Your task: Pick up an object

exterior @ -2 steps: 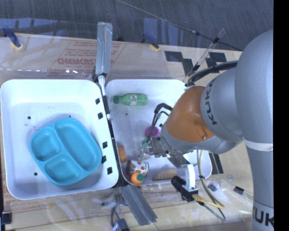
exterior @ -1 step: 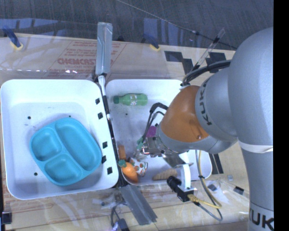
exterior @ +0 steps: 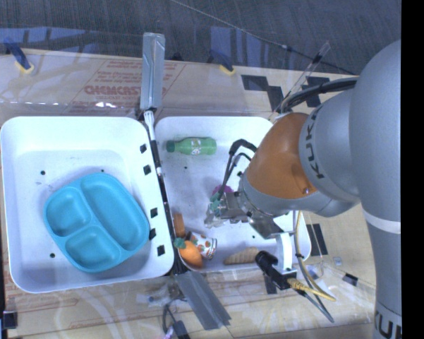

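We look down on a pale bench (exterior: 70, 83) under a clear sheet, with dark floor beyond it and 2 shallow white bins side by side on top. Here is the arm (exterior: 353, 154), grey with its orange band, reaching in from the right, and the gripper (exterior: 216, 215) sits low over the middle of the right bin (exterior: 197, 182). Open or closed? We cannot tell from up here, because the wrist covers too much of it. Right against the gripper we catch a small purple and green bit (exterior: 224, 189). It is too small to name, and we cannot say whether it is held.

Moving outward now. Below and left of the gripper, in the bin's lower left corner, lies an orange thing (exterior: 190, 256). A small white patterned piece (exterior: 207, 246) touches it on the right. An orange-brown piece (exterior: 178, 224) sits just above, hard against the bin's left wall. To the right of that cluster, along the lower edge, a tan stick-shaped thing (exterior: 241, 258) lies flat. Up the other way, near the top wall, a green bottle (exterior: 192, 145) lies on its side with its narrower end pointing left, well apart from the gripper.

Across the divide, the left bin (exterior: 28, 140) holds 1 blue plate (exterior: 95, 221) with 3 compartments, lying flat towards the lower side. A grey bar (exterior: 153, 69) runs out from the top end of the joint between the 2 bins.
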`<state>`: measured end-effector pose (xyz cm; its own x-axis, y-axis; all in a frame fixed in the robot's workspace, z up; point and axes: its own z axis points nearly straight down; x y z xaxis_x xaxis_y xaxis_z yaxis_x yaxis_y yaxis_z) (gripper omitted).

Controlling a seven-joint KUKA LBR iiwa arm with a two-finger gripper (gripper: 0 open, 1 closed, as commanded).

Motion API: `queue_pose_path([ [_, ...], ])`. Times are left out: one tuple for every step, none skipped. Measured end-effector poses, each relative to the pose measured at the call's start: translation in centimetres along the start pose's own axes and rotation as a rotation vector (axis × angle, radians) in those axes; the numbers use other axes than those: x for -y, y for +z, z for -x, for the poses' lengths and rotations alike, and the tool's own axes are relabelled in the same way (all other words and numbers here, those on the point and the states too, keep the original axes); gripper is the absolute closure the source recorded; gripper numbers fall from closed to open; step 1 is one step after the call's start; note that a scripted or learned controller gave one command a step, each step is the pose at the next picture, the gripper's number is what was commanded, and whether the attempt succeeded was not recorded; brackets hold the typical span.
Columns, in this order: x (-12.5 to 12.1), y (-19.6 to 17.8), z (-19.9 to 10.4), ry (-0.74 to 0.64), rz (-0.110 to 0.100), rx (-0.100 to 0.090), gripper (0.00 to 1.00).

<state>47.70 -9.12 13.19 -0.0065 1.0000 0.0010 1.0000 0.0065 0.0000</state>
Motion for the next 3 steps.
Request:
queue_pose_path([
  [-5.8,4.1,1.0,-0.001,-0.002,0.001,1.00],
  [-8.0,-14.5,-0.5,-0.001,0.009,0.002,1.00],
  [-7.6,-29.6,3.0,0.000,0.010,0.003,1.00],
])
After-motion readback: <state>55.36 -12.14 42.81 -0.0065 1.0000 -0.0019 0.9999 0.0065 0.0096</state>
